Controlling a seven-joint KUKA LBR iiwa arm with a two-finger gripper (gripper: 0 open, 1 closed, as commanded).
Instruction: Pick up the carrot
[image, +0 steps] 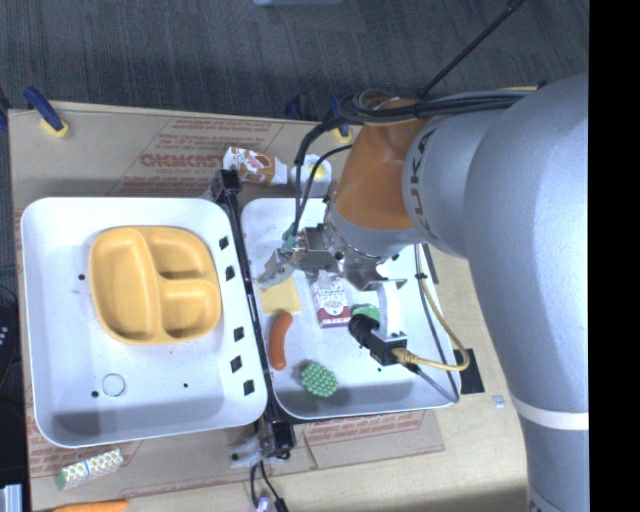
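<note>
The carrot, a short orange stick, lies in the right bin close to its left wall, pointing towards and away from the camera. My gripper hangs over the upper middle of that bin, above and a little behind the carrot, apart from it. The arm's orange band and grey wrist cover much of the gripper and the back of the bin.
A yellow slice and a red-and-white packet lie just beside the carrot. A green knobbly ball sits in front of it. The left bin holds a yellow divided plate. A small bottle lies behind the bins.
</note>
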